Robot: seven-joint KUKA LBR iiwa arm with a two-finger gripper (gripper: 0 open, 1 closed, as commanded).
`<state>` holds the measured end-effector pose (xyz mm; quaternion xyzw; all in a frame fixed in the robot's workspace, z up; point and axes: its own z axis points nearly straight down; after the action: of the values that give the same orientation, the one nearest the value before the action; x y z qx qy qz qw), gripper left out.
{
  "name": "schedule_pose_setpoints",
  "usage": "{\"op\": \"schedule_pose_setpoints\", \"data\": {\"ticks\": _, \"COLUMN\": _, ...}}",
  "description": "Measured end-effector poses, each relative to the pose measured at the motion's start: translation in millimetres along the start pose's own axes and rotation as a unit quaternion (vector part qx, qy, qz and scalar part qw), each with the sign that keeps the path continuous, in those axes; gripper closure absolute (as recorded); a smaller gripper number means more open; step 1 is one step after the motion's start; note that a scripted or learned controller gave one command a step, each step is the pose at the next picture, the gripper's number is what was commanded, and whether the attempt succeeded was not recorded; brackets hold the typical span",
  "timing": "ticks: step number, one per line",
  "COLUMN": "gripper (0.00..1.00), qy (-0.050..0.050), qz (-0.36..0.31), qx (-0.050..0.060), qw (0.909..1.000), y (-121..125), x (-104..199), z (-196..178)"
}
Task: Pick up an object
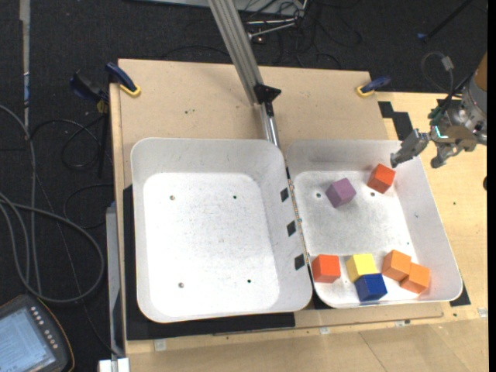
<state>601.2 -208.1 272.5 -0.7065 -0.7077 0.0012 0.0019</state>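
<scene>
Right now the nearest candidate is the orange cube (380, 178), tilted, in the far right part of the right bin (434, 215), resting on the bin floor. Just left of it lies a purple cube (340, 192). Along the near edge: 1 orange-red cube (326, 268), a yellow cube (360, 266) touching a blue cube (371, 287), and 2 orange blocks (407, 270) pressed together at the corner. The gripper (423, 149) hangs over the bin's far right rim, fingers spread apart, nothing between them, just beside the orange cube but not touching it. The left bin (147, 208) sits alongside, rims touching. Both rest on the wooden bench (194, 99).
</scene>
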Motion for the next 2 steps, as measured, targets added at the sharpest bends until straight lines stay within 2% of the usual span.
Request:
{"op": "schedule_pose_setpoints", "data": {"ticks": 1, "gripper": 0.00, "qy": -0.001, "qz": -0.001, "qx": -0.002, "qw": 1.0000, "y": 0.8, "x": 0.2, "z": -2.8}}
{"op": "schedule_pose_setpoints", "data": {"ticks": 2, "gripper": 0.00, "qy": 0.000, "qz": 0.001, "qx": 0.001, "qw": 1.0000, "y": -7.9, "x": 7.0, "z": 51.5}}
